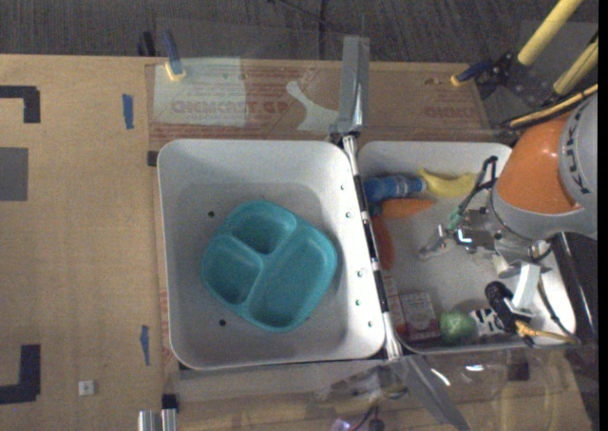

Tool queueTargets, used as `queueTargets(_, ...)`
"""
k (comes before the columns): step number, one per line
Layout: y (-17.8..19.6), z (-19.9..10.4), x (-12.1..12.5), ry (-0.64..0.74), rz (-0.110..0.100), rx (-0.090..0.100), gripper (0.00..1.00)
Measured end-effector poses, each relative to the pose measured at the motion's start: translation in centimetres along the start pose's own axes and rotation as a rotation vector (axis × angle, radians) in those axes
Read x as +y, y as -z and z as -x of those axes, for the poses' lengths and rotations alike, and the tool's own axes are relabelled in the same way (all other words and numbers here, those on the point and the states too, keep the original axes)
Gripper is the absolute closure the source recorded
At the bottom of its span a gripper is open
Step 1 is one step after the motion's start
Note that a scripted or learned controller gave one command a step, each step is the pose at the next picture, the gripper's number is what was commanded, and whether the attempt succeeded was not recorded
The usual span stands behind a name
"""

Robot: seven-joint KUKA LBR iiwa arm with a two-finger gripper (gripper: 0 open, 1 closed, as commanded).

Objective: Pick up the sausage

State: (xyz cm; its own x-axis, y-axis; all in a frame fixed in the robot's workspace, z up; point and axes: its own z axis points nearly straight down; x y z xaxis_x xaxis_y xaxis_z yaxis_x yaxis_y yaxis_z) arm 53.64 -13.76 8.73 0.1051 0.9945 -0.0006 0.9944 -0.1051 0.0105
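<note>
The tool (454, 235) is positioned over the middle of the right bin (560, 301); whether it is open or closed cannot be told. The sausage (383, 241), reddish, is laid along the left wall of that bin. An orange carrot (413, 210), a blue bottle (391, 187) and a banana (448, 182) are grouped at the far end. A teal divided plate (270, 265) is seated in the left bin (180, 182).

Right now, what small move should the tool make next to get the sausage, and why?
Probably shift the tool leftward in the view, over the reddish sausage. It lies along the right bin's left wall, below the blue item, and the tool hangs apart from it, nearer the bin's middle.
</note>
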Motion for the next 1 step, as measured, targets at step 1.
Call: queueTargets(1,-0.05,-1.92,2.59,-0.722,0.001,-0.005,0.00)
